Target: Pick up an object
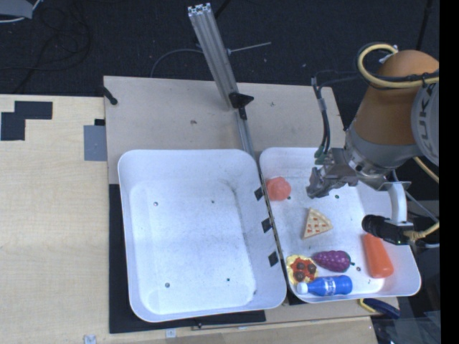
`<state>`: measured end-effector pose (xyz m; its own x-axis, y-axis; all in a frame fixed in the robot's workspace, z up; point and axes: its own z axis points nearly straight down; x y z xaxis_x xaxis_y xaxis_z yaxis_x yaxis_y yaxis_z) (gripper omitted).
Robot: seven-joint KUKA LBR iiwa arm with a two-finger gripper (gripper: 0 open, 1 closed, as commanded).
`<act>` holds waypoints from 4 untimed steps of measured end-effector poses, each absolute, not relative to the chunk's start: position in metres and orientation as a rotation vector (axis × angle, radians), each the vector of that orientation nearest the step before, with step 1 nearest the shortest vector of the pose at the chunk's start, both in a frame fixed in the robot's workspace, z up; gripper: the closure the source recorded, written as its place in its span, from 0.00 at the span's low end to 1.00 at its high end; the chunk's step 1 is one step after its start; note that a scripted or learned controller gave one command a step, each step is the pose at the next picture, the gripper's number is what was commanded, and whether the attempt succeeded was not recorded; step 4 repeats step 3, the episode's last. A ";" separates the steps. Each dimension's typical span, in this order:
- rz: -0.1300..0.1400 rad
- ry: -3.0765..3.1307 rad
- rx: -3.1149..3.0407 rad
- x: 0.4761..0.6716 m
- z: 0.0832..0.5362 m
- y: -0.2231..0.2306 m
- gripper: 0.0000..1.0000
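Nearest the hand (320,185), a small triangular yellow pizza-slice toy (315,223) lies flat mid-bin with bare floor around it, in the right white bin (287,162). Whether the hand is open is unclear; it grips nothing visible.

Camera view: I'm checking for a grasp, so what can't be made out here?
- Gripper: fingers dark, small; open or shut unclear.
- Right bin: far right part covered by the arm.
- Orange object: top end hidden behind a black part.
- Yellow toy: too small to identify.
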<state>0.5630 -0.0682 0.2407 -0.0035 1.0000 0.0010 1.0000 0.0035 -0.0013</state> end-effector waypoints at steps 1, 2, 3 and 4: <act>0.000 -2.224 -2.217 0.563 0.229 -0.017 1.00; -0.001 -2.225 -2.217 0.559 0.239 0.037 1.00; 0.001 -2.224 -2.217 0.550 0.225 0.088 1.00; 0.001 -2.224 -2.217 0.550 0.225 0.088 1.00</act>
